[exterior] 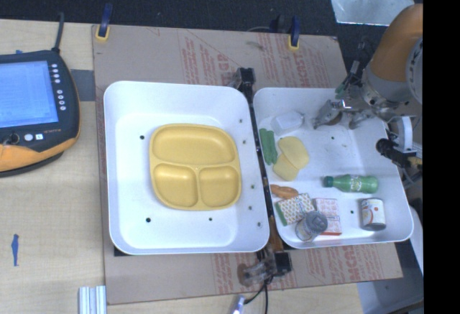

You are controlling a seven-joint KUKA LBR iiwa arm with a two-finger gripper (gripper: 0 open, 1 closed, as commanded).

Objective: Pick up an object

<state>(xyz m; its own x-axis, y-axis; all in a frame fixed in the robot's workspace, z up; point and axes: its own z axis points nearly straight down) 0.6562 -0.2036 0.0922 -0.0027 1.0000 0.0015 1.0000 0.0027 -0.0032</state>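
Grey metal pincer (332,113) is hovering over the right bin's (388,235) far end, seemingly spread and gripping nothing. Objects are lying nearer the camera: yellow pieces (290,157), green bottle (351,182), small can (371,213). Descending here, it is risking a bare-floor miss.

Single fixed camera above counter (50,233), angled downward, moderate distance; both white bins (122,162) fully in frame.

You can read nothing here: the red print on the cardboard sheet (215,54), the can (371,213) and the packets (327,206) is too blurred.
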